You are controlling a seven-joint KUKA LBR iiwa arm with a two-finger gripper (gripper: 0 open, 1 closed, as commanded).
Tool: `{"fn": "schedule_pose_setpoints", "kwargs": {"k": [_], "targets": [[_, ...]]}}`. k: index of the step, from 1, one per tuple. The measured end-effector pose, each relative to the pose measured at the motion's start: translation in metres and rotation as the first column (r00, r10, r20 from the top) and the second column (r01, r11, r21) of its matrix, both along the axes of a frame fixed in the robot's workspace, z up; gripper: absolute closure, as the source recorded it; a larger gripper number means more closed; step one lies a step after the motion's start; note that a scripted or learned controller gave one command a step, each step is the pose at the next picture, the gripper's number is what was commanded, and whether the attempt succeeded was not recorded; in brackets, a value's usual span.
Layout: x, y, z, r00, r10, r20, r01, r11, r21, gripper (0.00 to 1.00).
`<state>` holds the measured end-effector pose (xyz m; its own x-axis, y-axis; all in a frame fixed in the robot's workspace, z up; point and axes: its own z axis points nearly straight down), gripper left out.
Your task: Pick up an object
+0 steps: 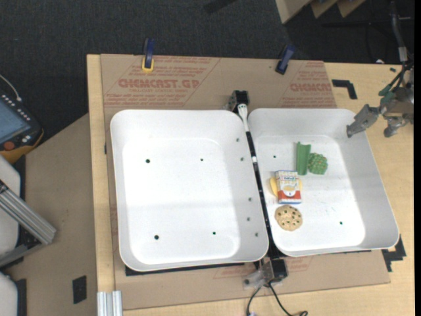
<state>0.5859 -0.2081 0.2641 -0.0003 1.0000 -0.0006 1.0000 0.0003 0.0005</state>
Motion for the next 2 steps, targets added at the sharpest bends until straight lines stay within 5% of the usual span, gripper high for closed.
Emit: {"fn": "schedule_pose_setpoints", "kwargs": {"k": [1,2], "targets": [[-0.038,-0.018,0.128,1.0,-0.002,0.014,0.003,1.0,-0.006,0.0],[-0.108,0.137,0.157,1.0,0.016,0.002,-0.016,1.0,0.006,0.0]]}}
